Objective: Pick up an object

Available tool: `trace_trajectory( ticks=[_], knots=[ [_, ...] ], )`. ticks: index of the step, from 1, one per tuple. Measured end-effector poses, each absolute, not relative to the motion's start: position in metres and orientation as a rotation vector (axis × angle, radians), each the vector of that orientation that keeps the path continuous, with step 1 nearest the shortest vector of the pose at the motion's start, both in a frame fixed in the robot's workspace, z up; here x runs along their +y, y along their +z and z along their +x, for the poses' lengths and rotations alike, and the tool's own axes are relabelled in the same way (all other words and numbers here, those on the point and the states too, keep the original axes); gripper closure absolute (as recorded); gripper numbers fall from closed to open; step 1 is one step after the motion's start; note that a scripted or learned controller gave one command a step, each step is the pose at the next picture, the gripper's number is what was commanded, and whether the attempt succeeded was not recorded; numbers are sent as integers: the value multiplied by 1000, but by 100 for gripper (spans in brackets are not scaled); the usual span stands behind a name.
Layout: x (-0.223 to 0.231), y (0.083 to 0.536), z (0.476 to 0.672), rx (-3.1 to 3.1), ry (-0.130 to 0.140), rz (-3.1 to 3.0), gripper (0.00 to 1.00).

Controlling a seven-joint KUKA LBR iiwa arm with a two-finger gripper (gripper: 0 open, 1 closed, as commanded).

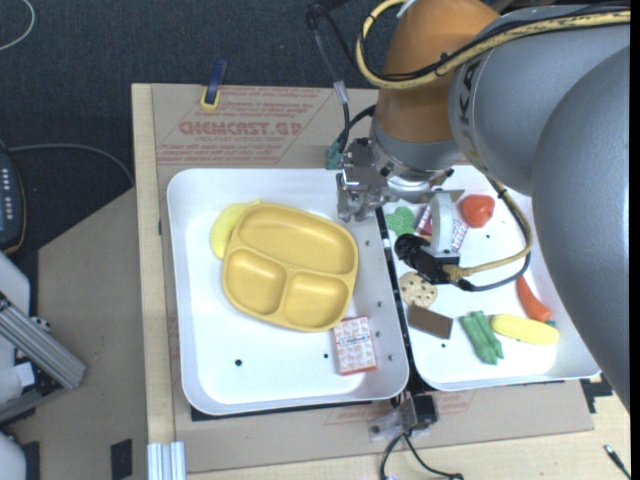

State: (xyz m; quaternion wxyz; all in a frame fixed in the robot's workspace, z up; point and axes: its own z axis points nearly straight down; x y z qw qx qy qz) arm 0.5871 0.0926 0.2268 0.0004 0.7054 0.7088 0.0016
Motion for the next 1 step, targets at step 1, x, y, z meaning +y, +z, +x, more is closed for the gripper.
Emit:
trace_trajectory(
  ticks=[1],
  knots=[
    [99, 222, 593, 2221, 2, 2219, 100]
  ],
)
